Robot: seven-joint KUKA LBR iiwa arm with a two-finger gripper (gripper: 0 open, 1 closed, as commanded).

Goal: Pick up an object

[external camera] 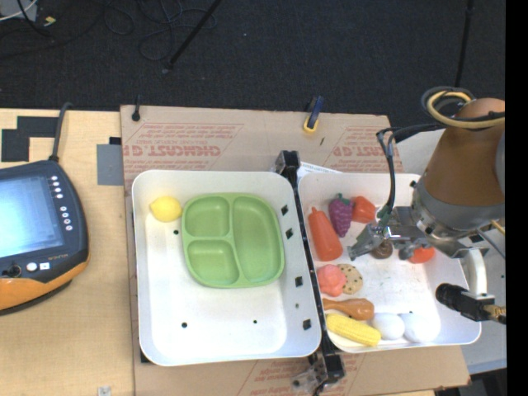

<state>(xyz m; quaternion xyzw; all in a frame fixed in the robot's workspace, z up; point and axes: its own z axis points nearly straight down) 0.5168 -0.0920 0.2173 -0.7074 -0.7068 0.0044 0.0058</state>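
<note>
Gripper [373,243] fingers spread in right bin [450,337], grapes [341,214], carrot [324,233], cookie [351,279] close alongside

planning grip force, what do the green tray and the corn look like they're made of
Green tray: probably hard moulded plastic, one even colour, smooth with a soft sheen and rounded compartment walls. Corn: looks like toy plastic or rubber, uniform yellow, slightly glossy; too small to tell which.

One fixed overhead camera, slanted over both bins [140,246]
</note>
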